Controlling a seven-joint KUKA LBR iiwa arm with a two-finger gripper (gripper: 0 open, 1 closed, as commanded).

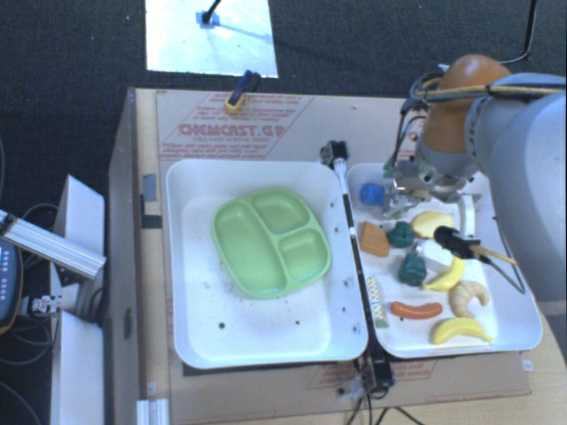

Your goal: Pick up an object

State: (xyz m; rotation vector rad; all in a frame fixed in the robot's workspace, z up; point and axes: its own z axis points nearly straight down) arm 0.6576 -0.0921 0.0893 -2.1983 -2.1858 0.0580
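The right bin (528,324) holds several toy foods. A blue piece (372,194) lies at its far left corner. Nearer the front are an orange wedge (373,239), two dark green pieces (400,234) (412,268), a yellow lemon (431,224), a banana (446,277), a tan croissant (468,297), a red sausage (415,309) and a second yellow banana (461,330). My gripper (400,193) is low over the bin's far end, just right of the blue piece and above the upper green piece. The wrist hides its tip.
The left bin (204,326) holds a light green divided plate (270,242). A black clamp bar (347,211) runs along the divider between the bins. My grey arm (523,149) covers the right bin's far right side. A yellow-handled tool (239,91) lies on the board behind.
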